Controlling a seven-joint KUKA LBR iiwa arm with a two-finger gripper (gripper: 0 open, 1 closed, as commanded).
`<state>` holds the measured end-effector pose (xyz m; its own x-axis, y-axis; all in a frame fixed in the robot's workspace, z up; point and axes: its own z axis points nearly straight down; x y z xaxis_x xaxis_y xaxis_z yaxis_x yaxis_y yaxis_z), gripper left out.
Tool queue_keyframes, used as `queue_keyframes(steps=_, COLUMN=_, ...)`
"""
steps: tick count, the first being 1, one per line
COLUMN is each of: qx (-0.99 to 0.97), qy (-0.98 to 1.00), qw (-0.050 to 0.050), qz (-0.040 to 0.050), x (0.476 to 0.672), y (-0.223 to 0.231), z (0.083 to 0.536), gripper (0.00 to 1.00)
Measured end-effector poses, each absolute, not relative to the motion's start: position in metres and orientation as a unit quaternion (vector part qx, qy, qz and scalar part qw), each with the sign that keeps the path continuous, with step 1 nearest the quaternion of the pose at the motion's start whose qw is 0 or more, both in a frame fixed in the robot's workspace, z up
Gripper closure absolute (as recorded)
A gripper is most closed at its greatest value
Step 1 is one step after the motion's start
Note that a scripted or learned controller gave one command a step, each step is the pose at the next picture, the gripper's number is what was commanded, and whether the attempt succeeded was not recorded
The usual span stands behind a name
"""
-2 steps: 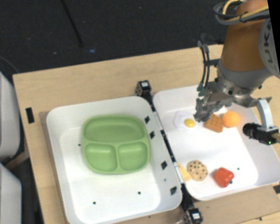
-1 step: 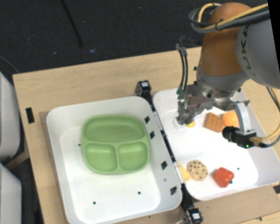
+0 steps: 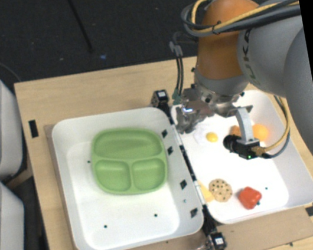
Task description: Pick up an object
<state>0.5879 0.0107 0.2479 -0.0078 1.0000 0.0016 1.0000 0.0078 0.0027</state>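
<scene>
Arm (image 3: 233, 48) covers far part of right bin (image 3: 286, 182) | jaws: opening unclear | orange thing (image 3: 260, 130) half-hidden

left bin (image 3: 78, 225): green divided plate (image 3: 129, 159) | right bin (image 3: 293, 187): cookie (image 3: 220, 189) just beside red piece (image 3: 249, 196); small yellow item (image 3: 211, 137); orange item (image 3: 260, 131) | gripper (image 3: 184, 119): low at right bin's upper-left corner, beside the bins' shared edge

Bright, even overhead light; right bin (image 3: 220, 164) floor glares near-white, shadows soft and faint, dark surround, mild overall blur.
</scene>
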Motion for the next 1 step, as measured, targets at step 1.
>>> queue_keyframes(steps=1, qx=0.705, qy=0.709, qw=0.000, qz=-0.0004, x=0.5863, y=0.0612, z=0.2413, gripper=1.00)
